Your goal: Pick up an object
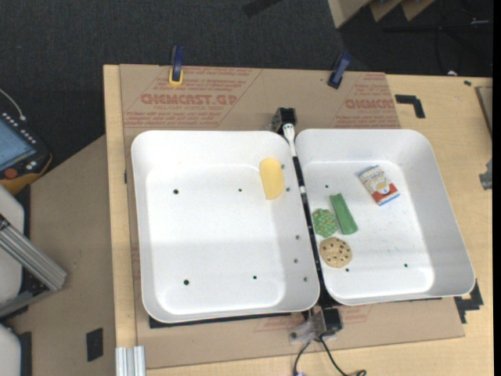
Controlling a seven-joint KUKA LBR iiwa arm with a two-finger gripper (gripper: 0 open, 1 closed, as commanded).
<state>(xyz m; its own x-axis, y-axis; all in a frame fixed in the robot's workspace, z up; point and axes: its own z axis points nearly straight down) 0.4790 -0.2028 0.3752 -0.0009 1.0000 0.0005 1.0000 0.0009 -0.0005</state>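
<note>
A pale yellow oblong block [272, 178] lies in the left bin [156, 210], near its right wall. In the right bin [438, 210] lie a small white carton with red and blue print [378, 185], a green stick [343, 213], a round green textured piece [325, 222] touching the stick's left side, and a tan cookie with dark chips [335, 251] just below them.
Both bins sit on a brown cardboard sheet [235, 92] held by two blue clamps [177, 63] at the back edge. A black clip [284, 120] joins the bins at the back, another fitting with a cable [322, 323] at the front. A screen device [14, 146] stands at far left.
</note>
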